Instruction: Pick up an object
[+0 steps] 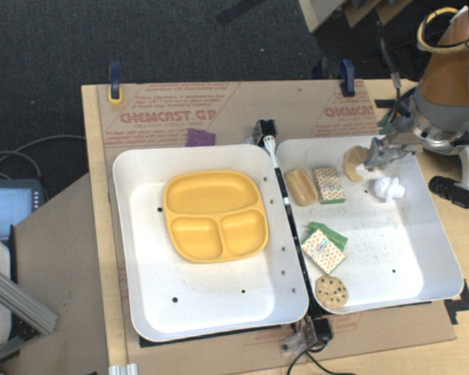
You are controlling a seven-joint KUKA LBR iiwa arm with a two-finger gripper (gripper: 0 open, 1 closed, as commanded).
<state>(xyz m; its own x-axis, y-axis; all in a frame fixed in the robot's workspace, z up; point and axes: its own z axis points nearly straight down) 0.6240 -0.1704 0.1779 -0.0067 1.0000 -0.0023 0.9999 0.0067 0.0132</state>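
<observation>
The right bin (412, 279) holds several small objects: a tan bread roll (301, 186), a patterned packet (328, 184), a round tan piece (354, 163), a crumpled white object (388, 188), a green and patterned packet (325, 247) and a chocolate chip cookie (332, 291). My gripper (373, 160) hangs low over the bin's far side, between the round tan piece and the white object. Nothing shows between its fingers.
The left bin (144, 250) carries a yellow divided plate (216, 214). A black bar with a clamp (266, 134) runs between the bins. Blue clamps (346, 76) hold the cardboard sheet at the back. The grey arm (441, 93) enters from the upper right.
</observation>
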